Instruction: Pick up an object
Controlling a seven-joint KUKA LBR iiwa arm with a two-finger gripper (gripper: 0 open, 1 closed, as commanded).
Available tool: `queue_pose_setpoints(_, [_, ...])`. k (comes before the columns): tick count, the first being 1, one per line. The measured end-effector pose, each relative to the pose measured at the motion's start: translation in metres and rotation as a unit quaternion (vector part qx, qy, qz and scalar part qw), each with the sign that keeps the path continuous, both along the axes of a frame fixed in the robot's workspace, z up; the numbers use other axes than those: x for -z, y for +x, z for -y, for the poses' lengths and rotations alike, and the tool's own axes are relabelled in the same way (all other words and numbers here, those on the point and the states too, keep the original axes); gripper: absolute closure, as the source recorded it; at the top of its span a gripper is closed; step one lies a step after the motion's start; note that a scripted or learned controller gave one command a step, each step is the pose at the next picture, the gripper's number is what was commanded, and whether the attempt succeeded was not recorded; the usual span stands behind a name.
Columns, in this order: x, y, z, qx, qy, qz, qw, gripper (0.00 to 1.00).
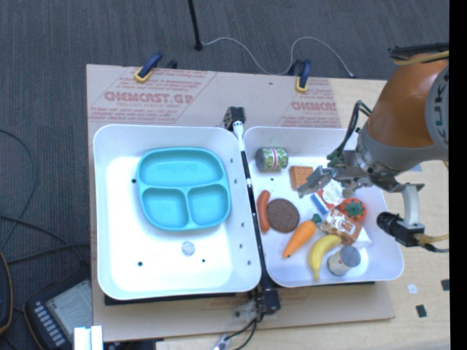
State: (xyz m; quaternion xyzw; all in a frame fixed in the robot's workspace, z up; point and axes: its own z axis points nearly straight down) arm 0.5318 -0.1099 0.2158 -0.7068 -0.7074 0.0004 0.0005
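Two shallow white bins are seen side by side on a brown board; the left bin [117, 268] holds a blue divided tray [184, 188], and the right bin [387, 268] holds a scatter of toy food. The gripper [319, 183] is positioned low over the right bin, reached in from the right on a grey arm with an orange band [405, 104]. Whether its fingers are spread or closed cannot be told, as dark linkages and clutter overlap at the tips, and no object is seen clearly between them.

Just beside the gripper, on the side toward the left bin, a square cracker [300, 176] is found. Beyond that, toward the far rim, a green can [272, 158] lies on its side. Nearer the camera from the gripper, a brown round patty [282, 214] is seen, with a red sausage [263, 211] touching its outer edge. A carrot [300, 238] and a banana [321, 254] lie further toward the near rim, with a grey round object [344, 259] beside the banana. Under the wrist, close to the gripper, a strawberry [354, 208] and colourful packaging are partly hidden.
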Motion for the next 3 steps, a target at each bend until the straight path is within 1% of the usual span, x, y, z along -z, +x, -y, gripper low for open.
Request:
queue_pose_setpoints(1, [0.1185,0.0258,-0.009,0.001,-0.0006,0.005,1.0,0.0])
queue_pose_setpoints(2, [0.1086,0.0258,-0.0097,0.0,0.0001,0.004,1.0,1.0])
queue_pose_setpoints(3, [0.1088,0.0256,-0.0098,0.0,0.0003,0.004,1.0,0.0])
